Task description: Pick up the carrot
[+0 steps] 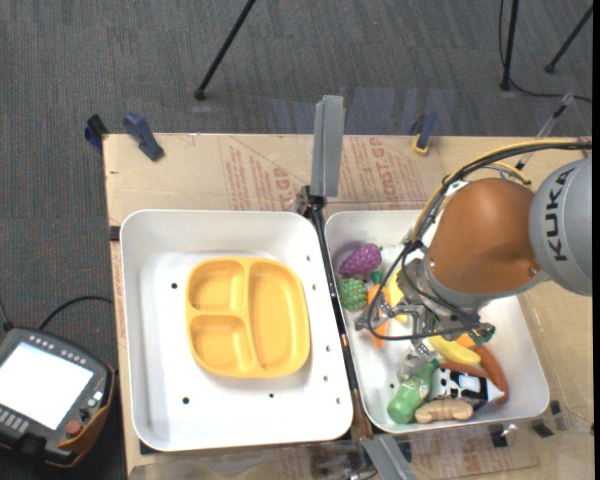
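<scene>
In the right bin [532, 348], my gripper [412, 324] hangs low over the toy pile, under the orange wrist band. A small orange piece that may be the carrot [376, 337] peeks out at the gripper's left edge, mostly hidden by it. I cannot see whether anything is held.
Around the gripper lie purple grapes [361, 260], a green round toy [353, 292], a yellow banana [456, 351], a red-orange long toy [493, 367], a green bottle [407, 400] and a tan piece [444, 410]. The left bin [145, 268] holds a yellow divided plate [248, 316].
</scene>
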{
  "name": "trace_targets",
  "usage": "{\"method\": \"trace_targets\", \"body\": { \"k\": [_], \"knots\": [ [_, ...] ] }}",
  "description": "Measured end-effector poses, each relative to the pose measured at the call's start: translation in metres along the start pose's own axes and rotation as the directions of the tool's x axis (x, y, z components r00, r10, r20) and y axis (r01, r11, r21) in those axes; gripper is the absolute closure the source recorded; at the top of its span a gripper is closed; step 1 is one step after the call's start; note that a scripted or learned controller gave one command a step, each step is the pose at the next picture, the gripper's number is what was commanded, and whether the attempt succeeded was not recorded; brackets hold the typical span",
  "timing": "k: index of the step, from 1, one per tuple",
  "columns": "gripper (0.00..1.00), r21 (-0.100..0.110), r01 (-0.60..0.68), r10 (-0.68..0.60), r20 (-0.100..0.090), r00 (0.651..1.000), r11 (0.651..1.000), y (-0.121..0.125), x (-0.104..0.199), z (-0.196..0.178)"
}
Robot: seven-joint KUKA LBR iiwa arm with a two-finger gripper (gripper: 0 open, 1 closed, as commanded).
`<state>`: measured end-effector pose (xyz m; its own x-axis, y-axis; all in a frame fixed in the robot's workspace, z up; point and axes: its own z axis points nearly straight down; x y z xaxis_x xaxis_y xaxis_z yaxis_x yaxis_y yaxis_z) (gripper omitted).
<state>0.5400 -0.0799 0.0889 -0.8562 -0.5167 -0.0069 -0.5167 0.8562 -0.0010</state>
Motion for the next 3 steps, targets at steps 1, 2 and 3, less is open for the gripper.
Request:
{"method": "trace_targets", "body": {
  "k": [1,2,3],
  "knots": [
    [0.0,-0.003,0.455,-0.455,0.0,0.89,0.89,-0.007,-0.001,0.001],
    [0.0,-0.004,0.505,-0.505,0.0,0.863,0.863,0.003,0.011,0.001],
    [0.0,-0.006,0.615,-0.615,0.0,0.789,0.789,-0.012,-0.013,0.002]
  ]
}}
